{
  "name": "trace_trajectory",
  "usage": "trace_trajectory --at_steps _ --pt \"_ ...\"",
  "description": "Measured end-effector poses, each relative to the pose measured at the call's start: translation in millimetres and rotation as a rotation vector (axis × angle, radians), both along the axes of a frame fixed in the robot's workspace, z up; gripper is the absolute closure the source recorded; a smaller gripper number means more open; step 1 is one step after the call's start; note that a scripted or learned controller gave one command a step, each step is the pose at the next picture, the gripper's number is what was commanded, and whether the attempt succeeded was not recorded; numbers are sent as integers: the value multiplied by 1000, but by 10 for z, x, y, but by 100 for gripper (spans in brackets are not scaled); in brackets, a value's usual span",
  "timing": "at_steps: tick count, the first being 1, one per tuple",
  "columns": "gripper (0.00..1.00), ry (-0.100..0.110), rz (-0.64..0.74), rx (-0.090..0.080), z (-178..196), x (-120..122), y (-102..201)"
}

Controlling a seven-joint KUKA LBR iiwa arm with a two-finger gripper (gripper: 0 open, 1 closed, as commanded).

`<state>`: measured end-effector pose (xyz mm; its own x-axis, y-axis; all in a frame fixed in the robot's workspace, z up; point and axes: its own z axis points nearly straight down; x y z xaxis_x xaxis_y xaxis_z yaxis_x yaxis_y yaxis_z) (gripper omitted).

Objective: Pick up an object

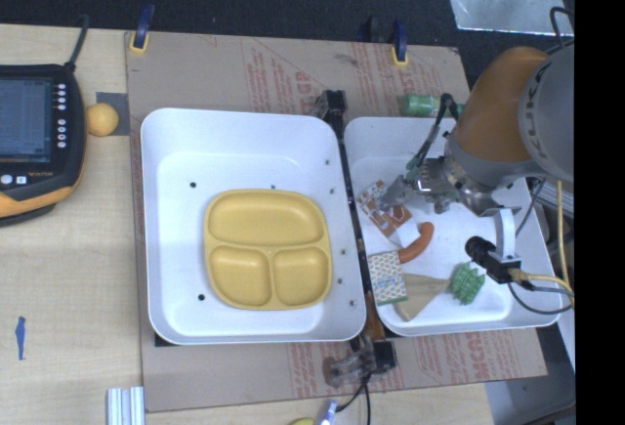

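Over the right-hand shallow white plastic bin (522,316), the grey arm with its orange band (498,115) is reaching in from the right and hanging its two-finger gripper (398,201) low above the bin's upper left part. Whether that tool is open or closed I cannot tell, since the wrist is hiding much of it and the tips are blurring into the clutter. It is sitting just above a small printed red-and-white packet (376,208), so I judge the reach-and-descend step to be in hand, with nothing visibly lifted yet. Lying near it are one orange-red sausage-shaped toy (418,239), one patterned square card or sachet (386,275), one tan wedge of cardboard (422,294) and one green knobbly plastic toy (467,284): five loose candidates, all in this bin. The next move is likely calling for a final drop onto the packet or the sausage, a firm close, then a straight lift clear of the wall. Sitting in the left white bin (171,145) is one yellow plastic plate with three compartments (267,249). Two bins are standing side by side on the bench.
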<state>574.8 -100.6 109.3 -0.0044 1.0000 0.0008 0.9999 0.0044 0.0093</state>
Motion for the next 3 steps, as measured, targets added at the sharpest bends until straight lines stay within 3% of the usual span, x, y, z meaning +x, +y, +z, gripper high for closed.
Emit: trace_trajectory --at_steps 1,2,3 --pt "0 -3 0 0 -52 656 59" --pt "0 -3 -1 -1 -65 870 71" --pt "0 9 0 0 843 823 585"
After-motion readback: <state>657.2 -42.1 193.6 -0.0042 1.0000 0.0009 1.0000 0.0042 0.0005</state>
